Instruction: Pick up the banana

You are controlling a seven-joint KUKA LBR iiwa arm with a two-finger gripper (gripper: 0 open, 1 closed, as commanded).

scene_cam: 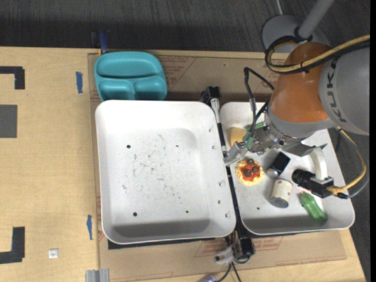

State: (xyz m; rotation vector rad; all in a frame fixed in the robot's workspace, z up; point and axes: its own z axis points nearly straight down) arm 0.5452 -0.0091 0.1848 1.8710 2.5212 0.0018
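In the far left corner of the right bin (343, 219), the banana (236, 135) is lying close against the left wall, a pale yellow shape partly tucked under the arm. The gripper (235, 151) is hanging right at its near end, hard by the rim, and I can't tell how wide it's standing or whether it's got anything. Just in front, a red-and-yellow piece (249, 171) is sitting near; a white cup (281, 192) and a green item (312, 208) are crowding the near right side. Open floor is showing in the near left corner, and the left bin (117, 119) is offering wide room.
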